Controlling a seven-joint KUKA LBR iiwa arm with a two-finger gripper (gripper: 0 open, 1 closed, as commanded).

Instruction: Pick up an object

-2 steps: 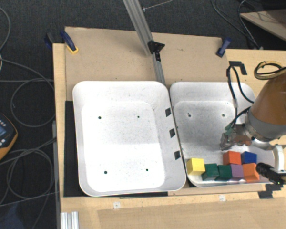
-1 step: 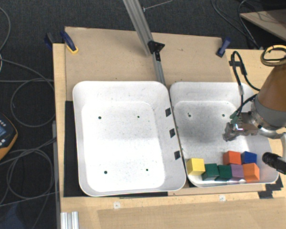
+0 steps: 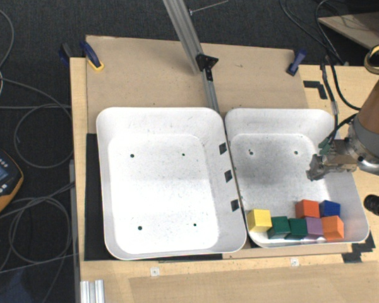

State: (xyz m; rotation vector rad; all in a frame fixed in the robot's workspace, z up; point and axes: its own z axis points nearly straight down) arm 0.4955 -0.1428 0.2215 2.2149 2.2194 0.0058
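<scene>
Dark carpet strewn with cables surrounds your pale wooden tabletop (image 3: 145, 68), which carries two shallow white plastic bins side by side. Your grey arm's hand (image 3: 317, 169) hovers over the right bin (image 3: 271, 150), above the blocks; whether it is spread or pressed together cannot be told. Small coloured cubes cluster at that bin's near edge: yellow cube (image 3: 260, 219), green cubes (image 3: 288, 226), red cube (image 3: 307, 208), blue cube (image 3: 330, 207), purple cube (image 3: 314, 225), orange cube (image 3: 333, 226). The left bin (image 3: 161, 182) sits touching it.

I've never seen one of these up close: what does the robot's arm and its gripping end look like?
The arm is a thick, rounded grey body with an orange band near the top. It narrows to a small grey metal gripper with a green part on its top, and dark cables run alongside it.
</scene>
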